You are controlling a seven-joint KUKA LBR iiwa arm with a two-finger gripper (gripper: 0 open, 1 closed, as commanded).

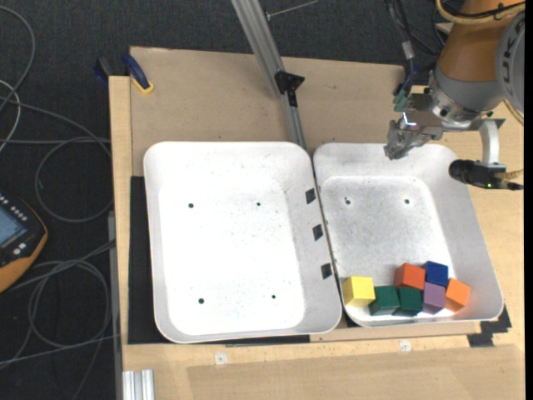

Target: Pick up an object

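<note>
Bench [250,373]: plywood top on dark carpet, loose cables at the left edge.
Near, right bin [475,248]: blocks clustered along the front wall: yellow block [360,289], two green blocks [396,300], purple block [435,295], blue block [436,272], orange block [457,292], red-orange block [409,275]; most touching one another.
Left bin [166,223]: white, speckled.
Far, gripper [397,148]: over the right bin's back rim, well apart from the blocks; nothing seen between its tips; cannot tell spread or pressed together.
Arm [479,48]: enters from upper right.
</note>
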